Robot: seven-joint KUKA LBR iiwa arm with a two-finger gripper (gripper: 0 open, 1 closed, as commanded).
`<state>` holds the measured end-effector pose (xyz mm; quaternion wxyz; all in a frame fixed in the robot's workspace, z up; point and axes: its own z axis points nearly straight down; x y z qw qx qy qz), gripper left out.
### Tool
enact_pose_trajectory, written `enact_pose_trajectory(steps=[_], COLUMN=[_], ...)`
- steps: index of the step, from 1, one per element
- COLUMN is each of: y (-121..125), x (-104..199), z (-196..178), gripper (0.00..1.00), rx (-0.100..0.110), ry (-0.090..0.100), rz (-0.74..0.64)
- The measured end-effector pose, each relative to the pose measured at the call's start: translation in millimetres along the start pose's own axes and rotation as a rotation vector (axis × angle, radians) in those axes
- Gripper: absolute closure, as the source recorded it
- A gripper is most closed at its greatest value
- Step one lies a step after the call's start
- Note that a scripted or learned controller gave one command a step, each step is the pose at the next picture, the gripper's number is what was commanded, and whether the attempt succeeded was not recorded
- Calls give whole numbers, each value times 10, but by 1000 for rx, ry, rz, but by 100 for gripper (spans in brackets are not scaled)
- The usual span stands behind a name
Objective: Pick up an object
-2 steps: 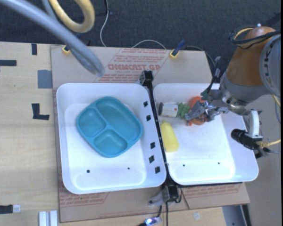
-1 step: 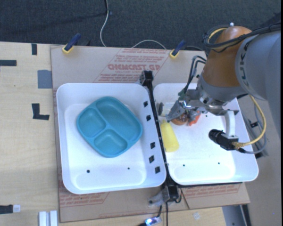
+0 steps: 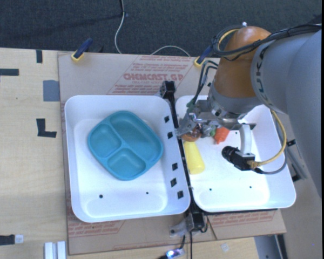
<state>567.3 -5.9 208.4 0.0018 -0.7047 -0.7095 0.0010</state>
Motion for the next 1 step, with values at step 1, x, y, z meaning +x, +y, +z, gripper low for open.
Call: enact_pose_trajectory(steps=[1], y=[15], x=[513], z=[-115], gripper=[100], rx=[0], ry=[0], rz=[-1])
